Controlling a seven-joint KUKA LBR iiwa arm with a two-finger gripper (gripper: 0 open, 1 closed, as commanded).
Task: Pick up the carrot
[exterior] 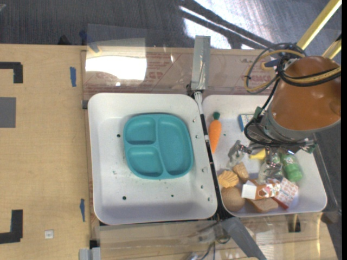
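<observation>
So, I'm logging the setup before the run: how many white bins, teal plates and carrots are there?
white bins: 2
teal plate: 1
carrot: 1
Total: 4

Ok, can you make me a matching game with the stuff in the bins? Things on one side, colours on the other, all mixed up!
Things:
1. carrot
2. divided plate
3. left bin
4. band on the arm

Colours:
A. white
B. orange with a green top
C. plain orange
D. teal

Pairs: 1-B, 2-D, 3-A, 4-C
</observation>
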